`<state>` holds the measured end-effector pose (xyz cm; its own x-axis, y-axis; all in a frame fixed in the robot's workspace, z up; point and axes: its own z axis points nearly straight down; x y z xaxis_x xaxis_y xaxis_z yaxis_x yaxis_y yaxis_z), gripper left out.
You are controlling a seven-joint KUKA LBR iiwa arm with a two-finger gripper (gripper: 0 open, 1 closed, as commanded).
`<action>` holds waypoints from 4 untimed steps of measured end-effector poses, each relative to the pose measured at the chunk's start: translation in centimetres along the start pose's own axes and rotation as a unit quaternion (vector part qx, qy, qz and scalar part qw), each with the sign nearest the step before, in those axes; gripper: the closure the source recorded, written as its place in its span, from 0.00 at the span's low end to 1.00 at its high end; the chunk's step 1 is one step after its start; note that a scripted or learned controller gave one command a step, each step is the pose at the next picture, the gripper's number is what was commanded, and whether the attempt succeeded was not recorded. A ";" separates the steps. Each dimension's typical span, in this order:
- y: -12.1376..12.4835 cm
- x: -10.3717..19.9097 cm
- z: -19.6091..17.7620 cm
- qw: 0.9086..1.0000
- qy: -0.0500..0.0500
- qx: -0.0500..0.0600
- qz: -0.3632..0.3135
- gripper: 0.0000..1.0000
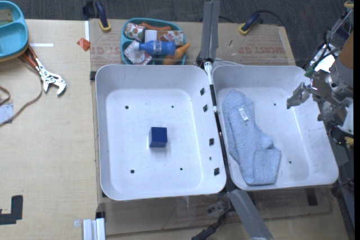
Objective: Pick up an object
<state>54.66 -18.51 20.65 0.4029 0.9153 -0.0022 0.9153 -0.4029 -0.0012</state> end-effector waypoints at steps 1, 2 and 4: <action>-5.9 -3.8 1.4 0.994 0.000 0.002 0.111 0.00; -0.4 0.0 -4.6 0.965 0.000 0.001 0.263 0.00; 2.4 -1.1 0.2 0.889 -0.001 0.002 0.458 0.00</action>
<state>56.43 -20.48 20.44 0.9793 0.2023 -0.0054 0.2023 -0.9793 -0.0015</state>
